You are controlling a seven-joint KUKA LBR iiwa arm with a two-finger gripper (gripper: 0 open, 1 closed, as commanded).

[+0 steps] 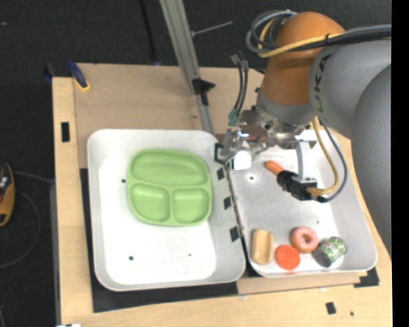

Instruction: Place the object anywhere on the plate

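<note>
Even overhead light, soft focus, dark surroundings

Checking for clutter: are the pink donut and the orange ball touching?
Cannot tell. The camera view shows the pink donut and orange ball edge to edge, with no plain gap or contact.

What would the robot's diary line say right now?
arm: over right bin | pincer: at its top-left corner | plate: green, left bin | toys: along right bin's near edge
</note>
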